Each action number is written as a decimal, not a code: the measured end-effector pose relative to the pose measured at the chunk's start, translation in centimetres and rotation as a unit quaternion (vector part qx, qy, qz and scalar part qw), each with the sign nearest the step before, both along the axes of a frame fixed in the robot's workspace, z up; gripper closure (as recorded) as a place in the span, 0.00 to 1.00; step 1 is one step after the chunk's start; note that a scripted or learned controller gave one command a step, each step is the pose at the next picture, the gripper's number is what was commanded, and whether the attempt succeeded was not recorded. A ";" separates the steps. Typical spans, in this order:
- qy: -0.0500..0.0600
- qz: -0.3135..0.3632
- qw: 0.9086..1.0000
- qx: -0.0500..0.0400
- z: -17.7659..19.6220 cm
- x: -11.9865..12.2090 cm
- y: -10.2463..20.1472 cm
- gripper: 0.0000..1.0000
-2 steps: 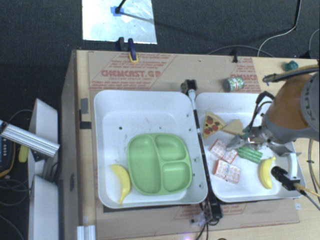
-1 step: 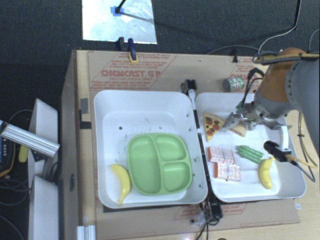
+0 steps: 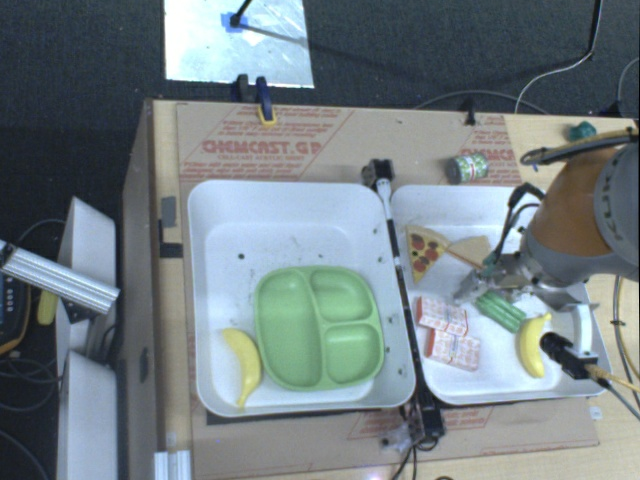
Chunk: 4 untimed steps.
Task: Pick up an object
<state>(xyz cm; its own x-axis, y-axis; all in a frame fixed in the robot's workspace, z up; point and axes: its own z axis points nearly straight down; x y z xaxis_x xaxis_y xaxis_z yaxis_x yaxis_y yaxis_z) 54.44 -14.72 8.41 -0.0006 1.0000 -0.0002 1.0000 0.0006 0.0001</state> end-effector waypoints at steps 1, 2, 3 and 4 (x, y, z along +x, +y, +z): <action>-0.002 0.001 1.000 0.000 1.1 0.1 0.0 1.00; -0.002 0.001 1.000 0.000 1.1 0.1 0.0 0.00; 0.000 0.000 1.000 0.000 0.0 -5.2 -0.5 0.00; -0.002 0.000 1.000 0.000 1.1 -5.0 -0.5 1.00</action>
